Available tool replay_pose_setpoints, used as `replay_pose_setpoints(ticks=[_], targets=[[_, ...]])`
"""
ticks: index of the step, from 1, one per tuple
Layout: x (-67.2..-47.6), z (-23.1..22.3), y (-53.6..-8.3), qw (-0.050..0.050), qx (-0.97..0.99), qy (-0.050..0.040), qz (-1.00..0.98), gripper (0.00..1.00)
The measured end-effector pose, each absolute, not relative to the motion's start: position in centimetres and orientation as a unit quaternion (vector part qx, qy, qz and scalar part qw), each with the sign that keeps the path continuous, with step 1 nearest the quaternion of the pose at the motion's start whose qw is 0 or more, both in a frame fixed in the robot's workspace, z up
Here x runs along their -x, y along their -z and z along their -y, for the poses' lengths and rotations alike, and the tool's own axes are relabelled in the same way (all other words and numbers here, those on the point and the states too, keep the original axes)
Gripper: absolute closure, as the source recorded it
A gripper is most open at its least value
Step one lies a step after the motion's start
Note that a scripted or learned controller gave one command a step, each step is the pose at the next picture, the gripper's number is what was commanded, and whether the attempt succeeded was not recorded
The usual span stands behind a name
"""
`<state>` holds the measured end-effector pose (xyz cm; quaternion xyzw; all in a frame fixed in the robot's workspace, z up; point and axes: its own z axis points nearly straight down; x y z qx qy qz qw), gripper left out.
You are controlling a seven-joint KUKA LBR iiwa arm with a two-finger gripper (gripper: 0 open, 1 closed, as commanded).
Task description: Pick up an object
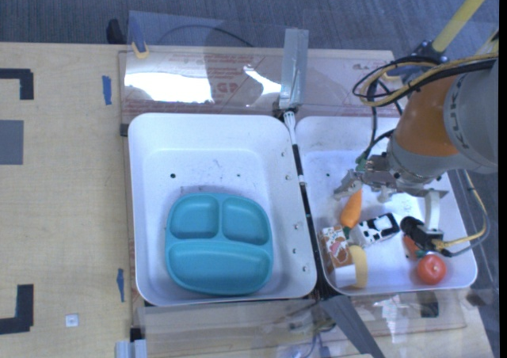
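Several small objects clustered in lower half of right bin (463, 269): orange carrot-shaped piece (351, 207) upright-tilted at centre, black-and-white cow toy (375, 229) just right of it, red tomato (431, 269) at lower right, printed carton (336, 247) and pale yellow cylinder (358, 266) at lower left. Jaws (372, 180) low over bin, just above carrot; opening state cannot be told, nothing visibly held. Left bin (150, 142) carrying teal divided plate (219, 244). Wooden worktop (55, 190) at frame left.
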<state>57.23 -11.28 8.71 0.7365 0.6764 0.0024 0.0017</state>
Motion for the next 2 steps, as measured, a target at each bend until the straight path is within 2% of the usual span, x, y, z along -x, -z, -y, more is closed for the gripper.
replay_pose_setpoints(ticks=[1,2], targets=[[-57.4,11.4,-9.9,0.005,-0.737,-0.0042,-0.676,1.00],[-56.4,3.0,-18.9,0.002,-0.722,-0.0042,-0.692,1.00]])
